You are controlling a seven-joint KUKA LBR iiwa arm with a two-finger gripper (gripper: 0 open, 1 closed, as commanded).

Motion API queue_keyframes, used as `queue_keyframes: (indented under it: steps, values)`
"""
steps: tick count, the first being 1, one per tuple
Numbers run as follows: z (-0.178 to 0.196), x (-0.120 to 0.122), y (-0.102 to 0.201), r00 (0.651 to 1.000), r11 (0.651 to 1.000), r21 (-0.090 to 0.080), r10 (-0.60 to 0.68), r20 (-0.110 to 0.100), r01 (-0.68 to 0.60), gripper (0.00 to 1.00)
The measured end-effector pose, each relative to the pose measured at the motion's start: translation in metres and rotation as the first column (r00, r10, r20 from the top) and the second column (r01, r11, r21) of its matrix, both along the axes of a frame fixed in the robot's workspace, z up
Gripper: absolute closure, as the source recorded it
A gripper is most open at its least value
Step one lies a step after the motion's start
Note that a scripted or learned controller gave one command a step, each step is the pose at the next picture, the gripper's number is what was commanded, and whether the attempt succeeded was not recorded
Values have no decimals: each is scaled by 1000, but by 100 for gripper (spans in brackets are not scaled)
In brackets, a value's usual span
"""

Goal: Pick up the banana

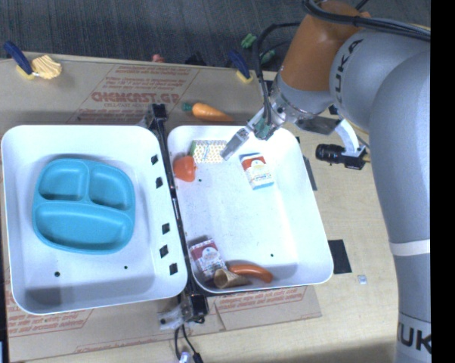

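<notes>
Approach step. Gripper (237,142) hung over right bin (312,237); open or closed, could not tell. Yellow object, probably the banana (47,68), lay well to its left, on counter (106,89). Next move: long reach across.

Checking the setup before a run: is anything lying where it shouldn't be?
A carrot lies on the cardboard behind the right bin, outside both bins. Everything else sits inside: the blue tray in the left bin.
</notes>
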State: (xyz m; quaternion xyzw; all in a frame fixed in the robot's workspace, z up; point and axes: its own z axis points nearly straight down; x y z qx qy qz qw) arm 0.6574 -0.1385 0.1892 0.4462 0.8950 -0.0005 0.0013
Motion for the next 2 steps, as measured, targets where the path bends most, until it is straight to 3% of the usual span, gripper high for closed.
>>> queue_keyframes:
  steps: [1, 2]
  values:
    - [3, -57, 118, 967, 967, 3, 256, -5, -256, 0]
    - [2, -73, 209, 859, 859, 3, 511, -6, -511, 0]
